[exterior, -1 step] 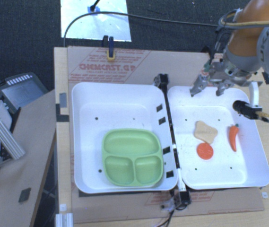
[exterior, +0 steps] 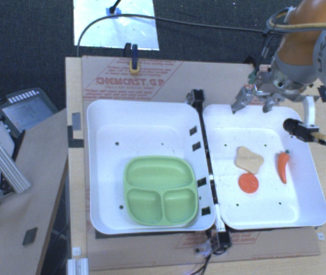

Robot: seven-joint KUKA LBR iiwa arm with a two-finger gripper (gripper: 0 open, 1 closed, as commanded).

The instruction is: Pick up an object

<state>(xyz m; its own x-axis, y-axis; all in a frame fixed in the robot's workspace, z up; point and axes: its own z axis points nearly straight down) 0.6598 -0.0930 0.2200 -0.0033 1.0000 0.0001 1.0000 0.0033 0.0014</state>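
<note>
Up at the far rim of the right-hand bin (exterior: 323, 211), the gripper (exterior: 256, 104) hangs with its fingers (exterior: 240, 103) spread apart, and between them I see nothing but air. No contact with any object, no touch on the bin floor as far as this slanted view lets me judge. The two tips straddle the back wall area, one toward the divider side, one toward the arm's side.

Below and nearer the camera, well apart from those fingers, lie the candidates: a tan, bread-like piece (exterior: 249, 159) in the middle of the bin, an orange-red disc (exterior: 248, 183) just beside its near edge, maybe touching it, and a small carrot (exterior: 282, 167) off to the side, lying lengthwise and alone.

My read: this is the approach, nothing picked yet. To do it well, I'd go for the carrot, since it sits clear of its neighbours; turn the wrist so the open fingers close across its narrow width, not along its length, and come straight down. The disc looks flat and low, a poor bet for a pinch.

Further out, the grey arm with its orange band (exterior: 311, 16) reaches in from the right. The left bin (exterior: 105, 119) carries a green divided tray (exterior: 160, 190), and both bins rest on the counter (exterior: 151, 79).
</note>
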